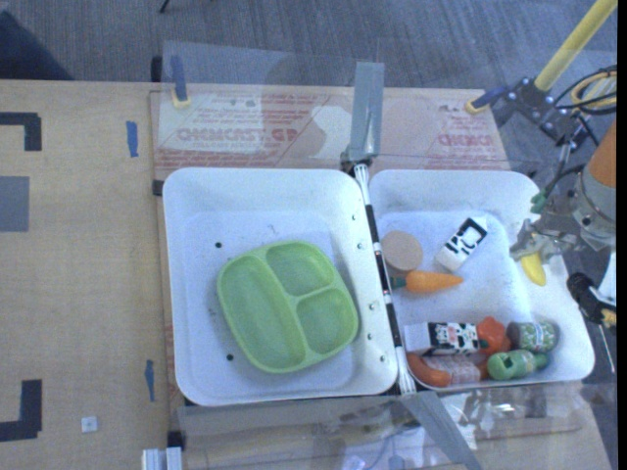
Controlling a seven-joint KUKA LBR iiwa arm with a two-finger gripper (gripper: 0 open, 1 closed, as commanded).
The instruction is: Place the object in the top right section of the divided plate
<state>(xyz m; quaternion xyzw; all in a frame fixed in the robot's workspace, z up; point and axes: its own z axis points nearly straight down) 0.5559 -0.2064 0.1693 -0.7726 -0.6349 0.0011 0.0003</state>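
- Grey carpet lies behind a wooden bench (78, 292), on which two shallow white bins sit side by side: the left bin (191, 199) and the right bin (490, 186).
- We see the green divided plate (287, 305) in the left bin, turned a little askew, with one long section and two smaller ones; all three look bare, so we judge nothing has been placed yet.
- The right bin holds the loose things: a tan round disc (402, 251), a toy carrot (432, 282), a small white carton with black marks (461, 244), a flat cow-printed box (453, 336), and a cluster of red and green pieces (514, 351) along the near wall.
- We find the gripper (537, 248) at the right bin's far right side, with a small yellow piece (533, 267) just beneath it; this is likely the object to move.
- We cannot tell whether the jaws are apart or together, nor whether the yellow piece is gripped or merely lying under them against the bin floor.
- To do this step well, we think the grip should be confirmed first: lift slowly and check that the yellow piece rises with the fingers.
- We would then carry it high enough to clear the ridge where the two bins meet, travel left, and stop over the plate's upper right section, the small one nearest that ridge.
- Because the plate sits rotated, we should aim for the middle of that section, lower close, and release gently so the piece does not hop a divider.
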